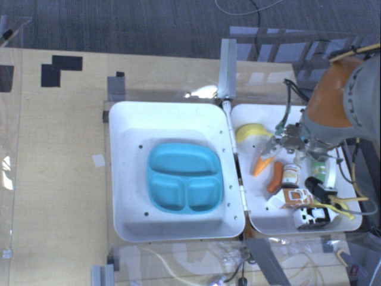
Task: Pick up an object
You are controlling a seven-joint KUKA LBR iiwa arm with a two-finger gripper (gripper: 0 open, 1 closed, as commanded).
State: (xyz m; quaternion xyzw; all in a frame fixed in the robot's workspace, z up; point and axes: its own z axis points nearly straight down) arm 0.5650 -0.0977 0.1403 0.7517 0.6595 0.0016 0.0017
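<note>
The right bin [256, 216] holds several small items. An orange carrot [260, 165] lies at a slant near the bin's left wall, with a red-orange sausage [274, 177] just to its right. A yellow fruit [251, 133] sits at the back left. My gripper [275, 148] hangs low over the bin, just above and to the right of the carrot's top end. Nothing shows between its jaws. The grey arm with its orange band [333, 100] comes in from the right and covers the bin's back right corner.
A small jar [290, 176], a green item [319, 171] and a brown and white carton [292, 196] lie in the right bin's front half. In the left bin [128, 130] rests a blue divided plate [183, 177]. A metal post [227, 70] stands behind the bins.
</note>
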